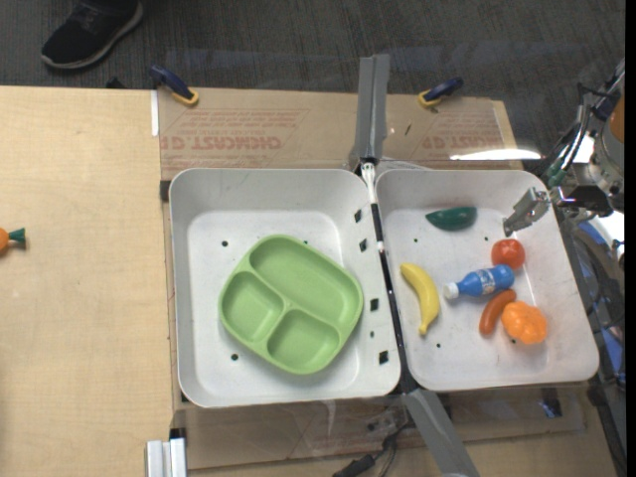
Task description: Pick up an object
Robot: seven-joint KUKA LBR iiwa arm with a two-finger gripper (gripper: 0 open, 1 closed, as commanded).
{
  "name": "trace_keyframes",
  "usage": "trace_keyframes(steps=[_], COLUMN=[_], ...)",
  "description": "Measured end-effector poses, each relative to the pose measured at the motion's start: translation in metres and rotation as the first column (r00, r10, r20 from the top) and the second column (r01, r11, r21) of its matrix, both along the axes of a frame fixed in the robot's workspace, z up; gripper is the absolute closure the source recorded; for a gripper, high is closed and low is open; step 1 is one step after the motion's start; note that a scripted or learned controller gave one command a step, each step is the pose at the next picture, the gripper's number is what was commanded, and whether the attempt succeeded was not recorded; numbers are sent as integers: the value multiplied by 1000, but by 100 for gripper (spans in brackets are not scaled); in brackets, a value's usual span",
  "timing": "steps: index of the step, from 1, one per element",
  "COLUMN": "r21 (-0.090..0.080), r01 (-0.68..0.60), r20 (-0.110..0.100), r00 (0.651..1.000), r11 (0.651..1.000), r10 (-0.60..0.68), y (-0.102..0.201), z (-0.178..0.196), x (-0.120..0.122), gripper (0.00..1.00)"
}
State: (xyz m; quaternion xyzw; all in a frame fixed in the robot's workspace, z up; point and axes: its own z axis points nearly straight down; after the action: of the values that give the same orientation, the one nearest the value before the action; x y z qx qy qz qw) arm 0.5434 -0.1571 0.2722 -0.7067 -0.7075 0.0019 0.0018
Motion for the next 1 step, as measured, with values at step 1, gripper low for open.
trace_keyframes(steps=[1], r21=[0], r01=[2], r20=[1], r00=[1000], r11=[1000], r10=[-2], y=[-28], z=[-102], x=[39], gripper=[0])
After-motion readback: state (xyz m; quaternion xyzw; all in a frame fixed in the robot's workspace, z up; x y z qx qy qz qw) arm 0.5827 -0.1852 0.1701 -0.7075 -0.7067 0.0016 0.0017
